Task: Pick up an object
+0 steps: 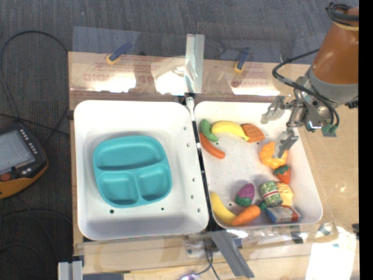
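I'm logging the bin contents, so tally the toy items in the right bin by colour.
Yellow: 2, bananas
Orange: 4, carrots, waffle, fruit
Purple: 1, eggplant
Red: 1, strawberry
Multicolour: 2, can, box
Total: 10

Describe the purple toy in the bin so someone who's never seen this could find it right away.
Look at the right bin, the one crowded with toy food, not the left bin holding the teal divided tray. Near its front edge, the purple toy vegetable lies just above an orange carrot and right of a banana. It is the only purple item there.
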Tool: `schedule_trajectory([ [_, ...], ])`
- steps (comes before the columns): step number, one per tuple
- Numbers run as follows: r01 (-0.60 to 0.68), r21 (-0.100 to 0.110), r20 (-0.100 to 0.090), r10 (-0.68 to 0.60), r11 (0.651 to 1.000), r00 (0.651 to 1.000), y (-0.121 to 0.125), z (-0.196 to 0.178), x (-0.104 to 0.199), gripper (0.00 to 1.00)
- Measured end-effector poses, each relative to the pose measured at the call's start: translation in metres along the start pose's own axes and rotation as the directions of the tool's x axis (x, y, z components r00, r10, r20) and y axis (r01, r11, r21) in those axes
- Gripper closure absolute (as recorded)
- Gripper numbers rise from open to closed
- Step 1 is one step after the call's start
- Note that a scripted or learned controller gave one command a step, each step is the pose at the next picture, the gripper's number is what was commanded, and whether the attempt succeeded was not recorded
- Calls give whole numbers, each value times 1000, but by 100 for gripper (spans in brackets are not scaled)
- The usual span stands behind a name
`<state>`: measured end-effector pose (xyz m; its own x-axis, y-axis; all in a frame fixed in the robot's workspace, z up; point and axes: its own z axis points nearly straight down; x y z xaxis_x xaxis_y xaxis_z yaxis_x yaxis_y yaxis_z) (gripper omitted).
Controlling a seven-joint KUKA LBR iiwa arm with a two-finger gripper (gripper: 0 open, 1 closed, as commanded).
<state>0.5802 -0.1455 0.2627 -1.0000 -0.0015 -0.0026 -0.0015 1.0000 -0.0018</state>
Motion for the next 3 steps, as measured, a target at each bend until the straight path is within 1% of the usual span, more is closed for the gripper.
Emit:
schedule_trajectory([
  [1,-107,0,-2,107,994,994,-7,113,-9,0],
  [2,-141,-1,9,141,990,990,-40,172,29,0],
  [3,-122,2,12,122,992,992,-14,172,2,0],
])
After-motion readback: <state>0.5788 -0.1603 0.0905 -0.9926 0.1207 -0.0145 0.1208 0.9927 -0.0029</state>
